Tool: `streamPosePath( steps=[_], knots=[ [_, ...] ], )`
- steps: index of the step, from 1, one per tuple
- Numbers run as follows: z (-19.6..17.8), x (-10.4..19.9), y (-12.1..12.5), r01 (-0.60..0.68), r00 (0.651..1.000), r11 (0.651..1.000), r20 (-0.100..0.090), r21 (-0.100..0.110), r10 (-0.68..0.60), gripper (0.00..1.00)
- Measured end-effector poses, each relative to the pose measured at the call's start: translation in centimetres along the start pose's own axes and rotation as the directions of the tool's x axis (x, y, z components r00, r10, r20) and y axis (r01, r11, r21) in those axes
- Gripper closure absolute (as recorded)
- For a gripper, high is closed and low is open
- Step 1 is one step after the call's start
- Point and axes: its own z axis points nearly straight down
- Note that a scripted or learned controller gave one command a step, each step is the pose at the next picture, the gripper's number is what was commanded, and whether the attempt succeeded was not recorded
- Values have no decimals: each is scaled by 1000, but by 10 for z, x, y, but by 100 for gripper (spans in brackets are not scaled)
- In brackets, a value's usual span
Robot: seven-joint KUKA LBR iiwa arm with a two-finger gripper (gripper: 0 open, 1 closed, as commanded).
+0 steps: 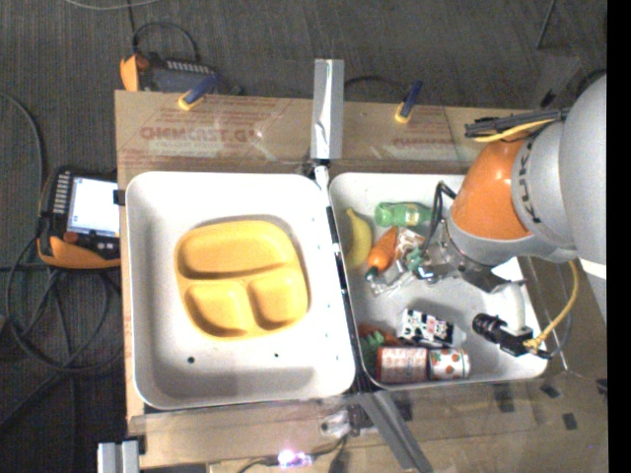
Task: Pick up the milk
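Note:
The milk (426,326) is a small white carton with black cow patches, lying on its side in the lower middle of the right bin (513,282). My gripper (396,272) hangs low over the bin's middle, above and slightly left of the carton, close to an orange carrot (384,248). The milk lies apart from the gripper, on the bin floor.
A yellow banana (357,236) and a green bottle (402,213) lie at the right bin's top left. A brown can (401,364) and a red spotted item (451,365) rest along its front wall. The left bin (148,264) holds a yellow divided tray (244,274).

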Motion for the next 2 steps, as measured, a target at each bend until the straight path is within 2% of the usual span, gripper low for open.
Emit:
streamPosePath(
  steps=[1, 2],
  knots=[
    [-1, -24, -66, 74, 997, 997, 6, -6, -74, 0],
    [-1, -56, -71, 97, 995, 995, 2, -5, -97, 0]
  ],
)
